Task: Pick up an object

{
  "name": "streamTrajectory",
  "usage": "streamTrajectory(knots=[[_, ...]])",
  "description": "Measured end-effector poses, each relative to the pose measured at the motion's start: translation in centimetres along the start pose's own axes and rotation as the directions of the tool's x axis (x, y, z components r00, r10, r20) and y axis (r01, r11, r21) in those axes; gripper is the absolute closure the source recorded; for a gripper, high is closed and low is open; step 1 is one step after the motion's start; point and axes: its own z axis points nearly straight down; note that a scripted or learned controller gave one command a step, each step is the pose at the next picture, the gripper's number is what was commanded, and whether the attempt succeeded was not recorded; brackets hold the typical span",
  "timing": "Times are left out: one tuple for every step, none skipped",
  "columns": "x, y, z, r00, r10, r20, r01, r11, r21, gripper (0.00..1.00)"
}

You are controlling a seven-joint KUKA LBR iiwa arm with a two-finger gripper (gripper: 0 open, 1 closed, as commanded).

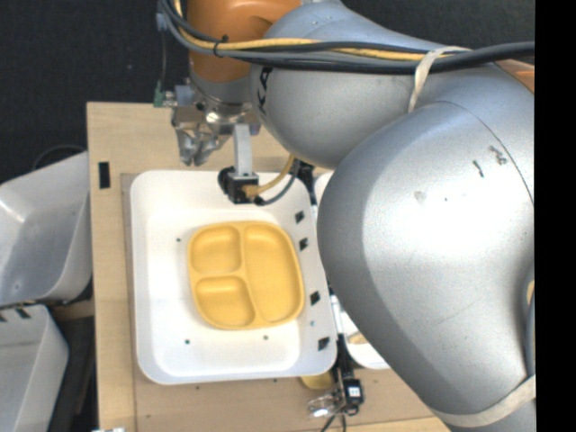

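Observation:
A yellow divided plate [245, 274] with three compartments lies flat in the middle of the left white bin [157, 331]. My gripper [202, 146] hangs under the orange wrist band, over the bin's far rim, well above and behind the plate. It is apart from the plate and nothing shows in its grasp. A white bar with a black tip [239, 184] reaches down from the wrist to the bin's far edge.
The large grey arm [432, 241] covers nearly all of the right bin; only a sliver of it [367, 353] shows. A small yellow thing [315, 382] peeks out at the left bin's near right corner. The wooden bench [110, 241] borders the bin.

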Motion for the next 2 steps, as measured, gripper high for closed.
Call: streamTrajectory(knots=[[-8.2, -2.8, -3.6, 1.000, 0.006, 0.001, -0.006, 1.000, 0.005, 1.00], [0.7, -6.9, 13.9, 1.000, -0.007, -0.003, 0.007, 1.000, 0.008, 1.00]])
